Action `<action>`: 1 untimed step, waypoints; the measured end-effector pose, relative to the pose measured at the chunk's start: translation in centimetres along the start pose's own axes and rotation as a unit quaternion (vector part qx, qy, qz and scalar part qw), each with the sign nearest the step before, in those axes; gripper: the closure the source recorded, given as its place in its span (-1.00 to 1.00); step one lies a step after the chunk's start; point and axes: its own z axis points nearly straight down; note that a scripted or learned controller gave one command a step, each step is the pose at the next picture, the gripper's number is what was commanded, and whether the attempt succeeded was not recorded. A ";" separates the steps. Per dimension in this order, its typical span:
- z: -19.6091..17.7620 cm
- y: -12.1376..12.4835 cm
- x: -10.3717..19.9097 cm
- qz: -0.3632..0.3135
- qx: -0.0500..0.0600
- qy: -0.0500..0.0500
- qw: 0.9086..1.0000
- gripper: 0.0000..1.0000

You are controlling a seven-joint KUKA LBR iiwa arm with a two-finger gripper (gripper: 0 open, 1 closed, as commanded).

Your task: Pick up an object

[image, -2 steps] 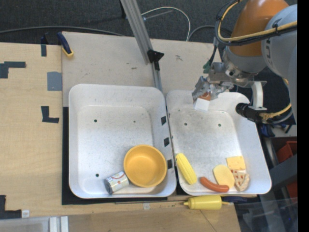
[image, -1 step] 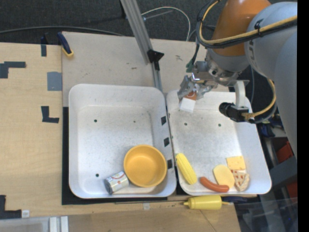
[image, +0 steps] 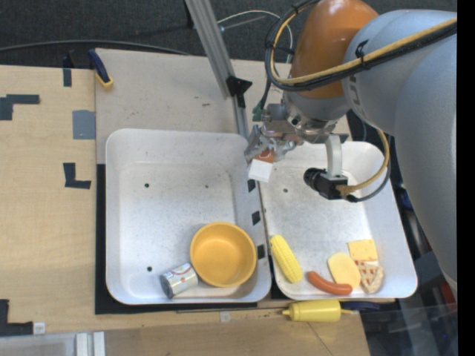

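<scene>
White bins (image: pixel 133 162) sit on a wooden bench (image: pixel 44 199); whether the fingers (image: pixel 261 153) grip is unclear.

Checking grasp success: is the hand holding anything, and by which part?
Cannot tell. The hand sits over the divide between the bins, a small white and orange object right beneath it; the contact is unclear.
</scene>
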 end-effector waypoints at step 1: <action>0.4 0.4 4.5 0.000 -0.001 -0.001 1.000 1.00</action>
